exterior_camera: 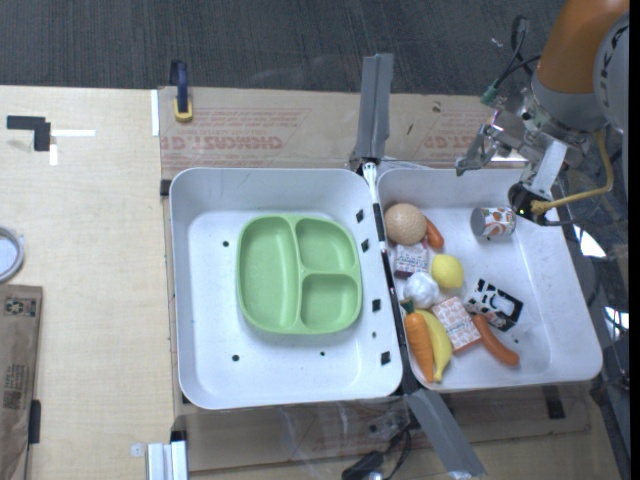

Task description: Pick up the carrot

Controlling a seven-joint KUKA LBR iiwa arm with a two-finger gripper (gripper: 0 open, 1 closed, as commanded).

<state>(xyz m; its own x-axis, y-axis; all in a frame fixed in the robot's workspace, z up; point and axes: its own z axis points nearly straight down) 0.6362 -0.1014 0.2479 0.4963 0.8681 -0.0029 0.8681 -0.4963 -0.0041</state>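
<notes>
One side of the carrot (417, 344) hides under a banana (438, 336); the tool's (476, 155) spread cannot be told.

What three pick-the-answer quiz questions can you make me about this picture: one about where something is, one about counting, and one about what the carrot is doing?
1. Where is the carrot?
A) on the green plate
B) in the food bin, beside the banana
C) in a drawer

2. How many sections does the green plate have?
A) two
B) five
C) three

3. What is the carrot doing?
A) lying in the bin
B) hanging from the end effector
C) standing upright on the plate

Answers:
1 B, it lies right next to the yellow banana near the bin's front.
2 C, one long section and two smaller ones.
3 A, it lies flat, with the end effector far from it, up by the bin's far rim.
</notes>
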